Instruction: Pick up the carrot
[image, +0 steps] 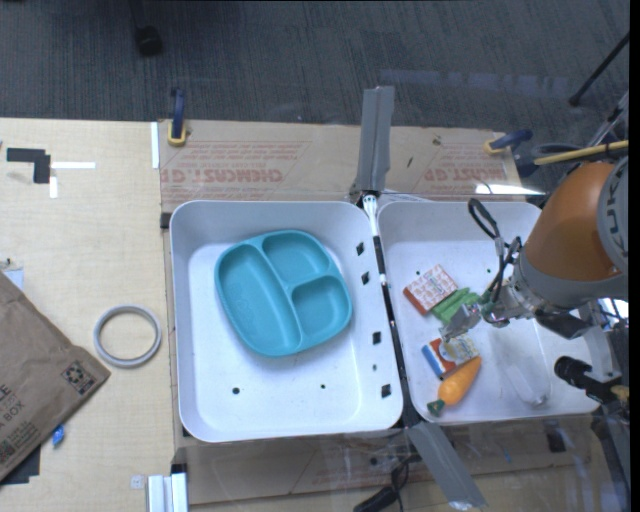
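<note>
The carrot (461, 381) lies in the right bin (520, 400) at the lower right of the frame, near the bin's front edge, its green top toward the lower left and a small blue packet (436, 357) touching its upper side. The gripper (468, 322) hangs just above it, over a clutter of small packets; whether its jaws are open or closed I cannot tell. The carrot looks like a light, stiff toy with a smooth skin that may slip, so the thick orange middle seems the best place to take it, across its width.
</note>
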